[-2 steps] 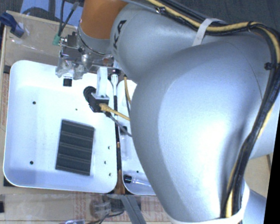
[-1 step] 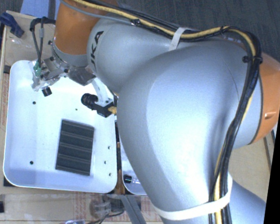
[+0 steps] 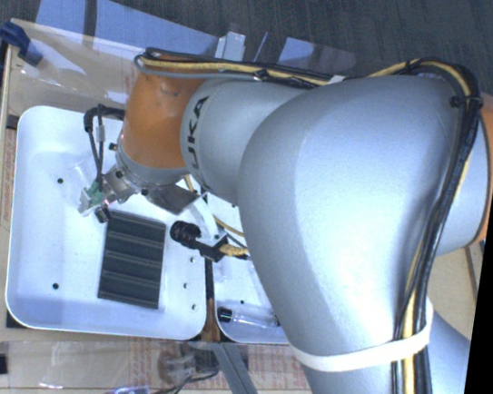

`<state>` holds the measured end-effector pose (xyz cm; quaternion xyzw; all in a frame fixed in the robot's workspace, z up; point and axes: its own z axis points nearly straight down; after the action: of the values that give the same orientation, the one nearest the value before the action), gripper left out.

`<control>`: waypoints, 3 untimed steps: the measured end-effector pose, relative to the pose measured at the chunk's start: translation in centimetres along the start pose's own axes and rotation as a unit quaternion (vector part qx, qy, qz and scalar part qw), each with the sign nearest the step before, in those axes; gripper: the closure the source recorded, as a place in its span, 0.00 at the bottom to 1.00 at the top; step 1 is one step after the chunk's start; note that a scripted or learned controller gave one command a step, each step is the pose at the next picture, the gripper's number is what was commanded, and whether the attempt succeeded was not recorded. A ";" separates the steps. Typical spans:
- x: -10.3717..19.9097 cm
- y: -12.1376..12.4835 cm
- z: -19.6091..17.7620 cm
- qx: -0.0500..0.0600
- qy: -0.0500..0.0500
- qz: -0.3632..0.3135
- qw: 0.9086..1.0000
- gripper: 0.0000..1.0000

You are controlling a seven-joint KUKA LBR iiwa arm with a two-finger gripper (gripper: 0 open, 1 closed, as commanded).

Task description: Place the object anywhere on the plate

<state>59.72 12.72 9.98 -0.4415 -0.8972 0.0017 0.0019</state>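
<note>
Robotics lab, grey arm point(image 3: 337, 205) (orange-banded), white bin point(image 3: 48, 235), cluttered bench point(image 3: 95, 348)

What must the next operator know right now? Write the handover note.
The pincer sits low over the left bin, at the upper-left corner of the dark ribbed slab. Whether it is open or shut cannot be told, and nothing is seen held.
The dark ribbed slab lies flat on the floor of the left bin, near its right wall.
The right bin is mostly covered by the arm. A small clear tube-like item lies in its visible strip.
Done: nothing seen placed.
Left: grasp the object and set it on the plate. Which thing is the plate is unclear.
</note>
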 end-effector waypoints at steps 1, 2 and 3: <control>1.5 -4.5 -2.1 0.001 0.000 0.137 0.991 1.00; 0.1 5.5 -0.3 0.000 0.001 0.293 0.956 1.00; 1.4 8.5 -10.1 -0.003 0.000 0.182 0.983 1.00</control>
<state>65.63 18.98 20.08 -0.5972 -0.8021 -0.0006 -0.0001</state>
